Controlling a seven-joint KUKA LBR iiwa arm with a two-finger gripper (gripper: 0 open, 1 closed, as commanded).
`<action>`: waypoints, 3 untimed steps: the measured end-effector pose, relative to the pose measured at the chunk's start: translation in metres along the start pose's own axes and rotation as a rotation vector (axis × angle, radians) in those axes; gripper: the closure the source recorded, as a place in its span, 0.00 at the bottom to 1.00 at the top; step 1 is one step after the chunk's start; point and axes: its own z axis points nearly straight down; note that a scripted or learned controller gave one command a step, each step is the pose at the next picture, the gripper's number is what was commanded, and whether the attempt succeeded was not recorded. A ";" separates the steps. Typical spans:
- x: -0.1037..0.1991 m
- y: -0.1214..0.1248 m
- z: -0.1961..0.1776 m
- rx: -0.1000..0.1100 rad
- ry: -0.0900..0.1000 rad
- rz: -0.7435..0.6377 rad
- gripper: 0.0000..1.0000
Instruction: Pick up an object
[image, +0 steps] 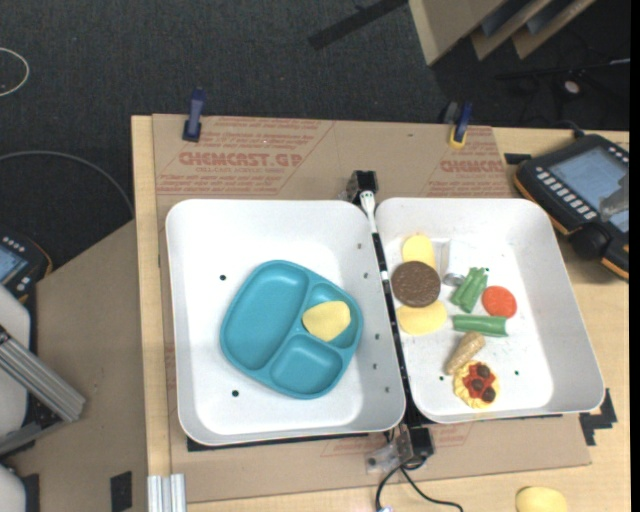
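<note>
Most toys lie in the right bin (530, 250), on the arm's side.
The green bean (480, 324) lies sideways; I cannot tell if the claw is spread or pinched.

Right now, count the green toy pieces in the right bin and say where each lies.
2. One green piece lies tilted beside the brown disc; the other green piece lies flat just below the orange-red piece. More could hide underneath.

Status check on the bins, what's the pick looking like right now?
Food toys piled in right bin, brown disc on top of yellow pieces. Blue tray in left bin holds one yellow piece. Nothing picked yet.
</note>
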 end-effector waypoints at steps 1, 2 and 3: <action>0.115 -0.002 0.051 0.026 0.008 -0.010 0.00; 0.181 -0.001 0.046 0.019 0.007 -0.005 0.00; 0.272 -0.003 0.079 0.026 0.007 -0.006 0.00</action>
